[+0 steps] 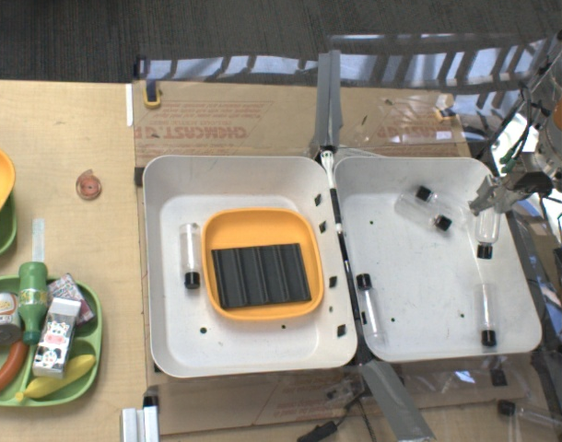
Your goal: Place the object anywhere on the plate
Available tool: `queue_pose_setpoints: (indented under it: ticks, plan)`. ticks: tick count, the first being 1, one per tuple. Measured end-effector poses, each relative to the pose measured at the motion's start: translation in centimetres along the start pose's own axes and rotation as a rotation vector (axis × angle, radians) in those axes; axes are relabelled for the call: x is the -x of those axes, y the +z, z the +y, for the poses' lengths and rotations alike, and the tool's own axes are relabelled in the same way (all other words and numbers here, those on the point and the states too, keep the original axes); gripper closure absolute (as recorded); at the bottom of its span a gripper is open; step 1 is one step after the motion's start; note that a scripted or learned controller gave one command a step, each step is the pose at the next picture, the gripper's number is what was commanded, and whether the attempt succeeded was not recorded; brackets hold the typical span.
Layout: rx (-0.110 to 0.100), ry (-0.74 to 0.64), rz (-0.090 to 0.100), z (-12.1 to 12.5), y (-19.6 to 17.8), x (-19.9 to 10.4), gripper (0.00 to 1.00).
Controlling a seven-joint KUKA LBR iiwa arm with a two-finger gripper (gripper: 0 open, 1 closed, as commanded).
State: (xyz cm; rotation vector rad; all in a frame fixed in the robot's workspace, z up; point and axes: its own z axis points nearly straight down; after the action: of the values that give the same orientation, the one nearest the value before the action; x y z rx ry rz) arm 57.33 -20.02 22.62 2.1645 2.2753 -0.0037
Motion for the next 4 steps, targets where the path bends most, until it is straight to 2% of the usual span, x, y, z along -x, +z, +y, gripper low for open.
queue_pose_setpoints:
  ticks: [1, 2, 3, 4]
  plan:
    - [0.0, -0.112, 0.0, 6.9, -0.1, 2.5, 1.0]
    - [0.003, -0.383, -0.001, 8.5, -2.1, 2.6, 1.0]
    - [0.002, -0.481, 0.0, 8.5, -14.2, 2.6, 1.0]
    - [0.004, -0.782, -0.002, 8.5, -21.6, 2.7, 1.0]
